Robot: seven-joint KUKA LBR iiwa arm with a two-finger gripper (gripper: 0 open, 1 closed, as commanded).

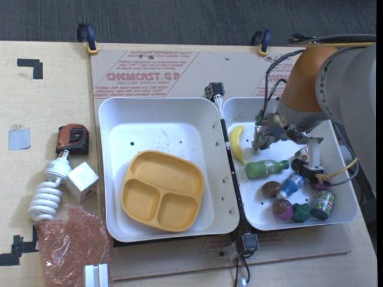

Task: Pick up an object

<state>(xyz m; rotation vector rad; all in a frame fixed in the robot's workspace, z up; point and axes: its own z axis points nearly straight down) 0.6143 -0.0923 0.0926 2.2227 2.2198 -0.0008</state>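
One fixed overhead camera, slanting down over both white bins (pixel 108 178) from moderate height.

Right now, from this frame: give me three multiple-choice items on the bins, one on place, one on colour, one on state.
1. Where is the yellow tray?
A. left bin
B. right bin
C. outside both bins

2. What colour is the bottle below the tool?
A. red
B. green
C. white

3. How does the bottle lie?
A. upright
B. on its side
C. inside the tray

Answers:
1 A: it sits on the left bin's floor.
2 B: its body is green.
3 B: its length runs flat along the bin floor.
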